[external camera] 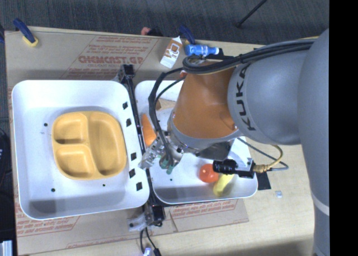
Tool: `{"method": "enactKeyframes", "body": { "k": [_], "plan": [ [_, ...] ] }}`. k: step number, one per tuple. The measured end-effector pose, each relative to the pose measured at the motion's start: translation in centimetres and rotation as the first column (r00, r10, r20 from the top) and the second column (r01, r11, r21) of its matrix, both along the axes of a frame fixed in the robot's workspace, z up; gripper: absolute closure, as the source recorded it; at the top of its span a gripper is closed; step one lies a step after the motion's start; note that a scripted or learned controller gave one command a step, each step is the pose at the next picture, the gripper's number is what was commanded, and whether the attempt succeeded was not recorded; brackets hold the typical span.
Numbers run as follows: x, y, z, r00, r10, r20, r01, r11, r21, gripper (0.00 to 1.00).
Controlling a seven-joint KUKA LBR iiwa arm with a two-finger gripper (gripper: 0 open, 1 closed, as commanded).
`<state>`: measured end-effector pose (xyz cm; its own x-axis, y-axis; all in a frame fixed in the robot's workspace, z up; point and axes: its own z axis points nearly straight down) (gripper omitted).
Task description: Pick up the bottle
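Roughly, arm: the grey KUKA arm (263, 98) with its orange band leans over the right white bin (184, 198), my landmark, and hides most of that bin's floor.
Bench cover: a sheet of brown cardboard (106, 53) lies under the landmark bin and runs out past it to the far side and the left.
Neighbour: the left white bin (22, 137) sits touching the landmark's left wall and holds a yellow plastic tray with three compartments (89, 143).
Gripper: the two-finger gripper (159, 157) is low in the landmark bin, near its left wall; I cannot tell whether it is open or closed.
Bottle: I cannot pick it out for sure. My best candidate is the small dark green object (166, 164) in the landmark bin, right at the gripper's tip on its near-right side. Its long axis is too small to read.
Other items: an orange rounded piece (148, 129) lies by the landmark's left wall, on the far side of the gripper; a red round thing (207, 174) and a yellow oblong thing (222, 185) lie towards its near-right corner.
Writing: "KUKA" in black on the arm; red print on the cardboard that seems to read "CHEMCAST GP".
Next move, as I judge it: confirm the target before closing, since the tip is already beside it.
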<state>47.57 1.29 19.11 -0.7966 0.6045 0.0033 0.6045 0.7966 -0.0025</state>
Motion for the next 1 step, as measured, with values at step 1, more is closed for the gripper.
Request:
{"method": "enactKeyframes", "body": {
  "k": [1],
  "plan": [
    [0.04,6.40,0.05,0.988,0.155,0.003,-0.155,0.988,0.000,1.00]
  ]
}}
